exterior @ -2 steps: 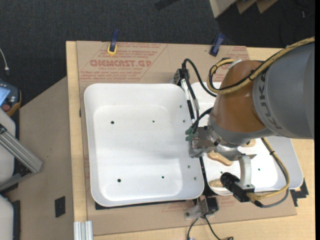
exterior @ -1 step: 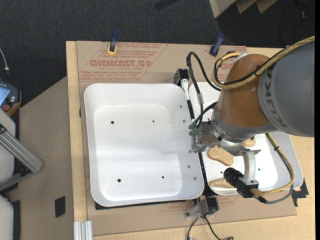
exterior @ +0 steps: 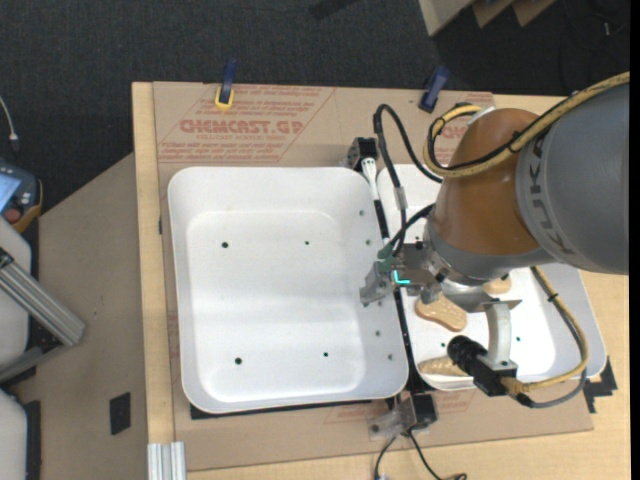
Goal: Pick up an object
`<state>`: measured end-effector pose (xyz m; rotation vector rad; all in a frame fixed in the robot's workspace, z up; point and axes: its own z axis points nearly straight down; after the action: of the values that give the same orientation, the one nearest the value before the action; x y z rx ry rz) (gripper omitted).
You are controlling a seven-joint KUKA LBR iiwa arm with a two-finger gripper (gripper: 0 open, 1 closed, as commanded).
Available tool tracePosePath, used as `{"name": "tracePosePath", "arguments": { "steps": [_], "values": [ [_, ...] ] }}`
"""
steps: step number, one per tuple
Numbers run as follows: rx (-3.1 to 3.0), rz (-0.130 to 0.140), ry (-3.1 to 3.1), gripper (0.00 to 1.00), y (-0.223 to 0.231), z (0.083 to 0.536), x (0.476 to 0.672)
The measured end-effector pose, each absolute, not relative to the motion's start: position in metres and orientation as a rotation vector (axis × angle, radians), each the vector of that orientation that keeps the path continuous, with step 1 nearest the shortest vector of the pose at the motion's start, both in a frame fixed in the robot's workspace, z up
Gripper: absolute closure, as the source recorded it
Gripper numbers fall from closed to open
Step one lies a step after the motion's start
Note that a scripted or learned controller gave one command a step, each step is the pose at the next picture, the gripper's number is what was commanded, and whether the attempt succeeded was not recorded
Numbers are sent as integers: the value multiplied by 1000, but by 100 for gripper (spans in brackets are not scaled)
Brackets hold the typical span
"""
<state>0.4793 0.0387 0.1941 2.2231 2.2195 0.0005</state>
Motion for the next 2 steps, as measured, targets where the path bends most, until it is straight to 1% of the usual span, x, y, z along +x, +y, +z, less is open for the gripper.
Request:
{"name": "tracePosePath", "arguments": {
  "steps": [1,2],
  "values": [
    [2221,9,2208,0,-20,277,481],
    [2209,22,2216,0,-4,407,481]
  ]
}}
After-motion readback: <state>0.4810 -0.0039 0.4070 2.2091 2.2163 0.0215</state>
